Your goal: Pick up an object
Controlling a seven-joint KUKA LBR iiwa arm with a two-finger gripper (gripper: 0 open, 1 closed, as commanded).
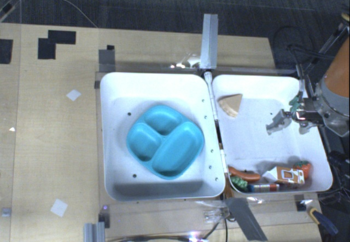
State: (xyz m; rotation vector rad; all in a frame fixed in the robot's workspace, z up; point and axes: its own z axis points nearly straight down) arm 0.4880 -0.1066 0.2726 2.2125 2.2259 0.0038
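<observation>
My gripper (290, 124) hovers over the right side of the right bin (257, 142). Its fingers (276, 122) are spread open with only white bin floor between them. A tan wedge-shaped piece (231, 104) lies at the bin's upper left, well to the gripper's left. Along the bin's near edge sit a red-orange sausage-like toy (244, 173), an orange carton (288, 175) and a small pen-like stick (266, 186); all are below the gripper and apart from it.
The left bin (115, 126) holds a blue divided plate (165, 140). A grey post (209, 41) rises at the back, above the wall shared by the two bins. Cables lie at the bench's right edge (320, 216).
</observation>
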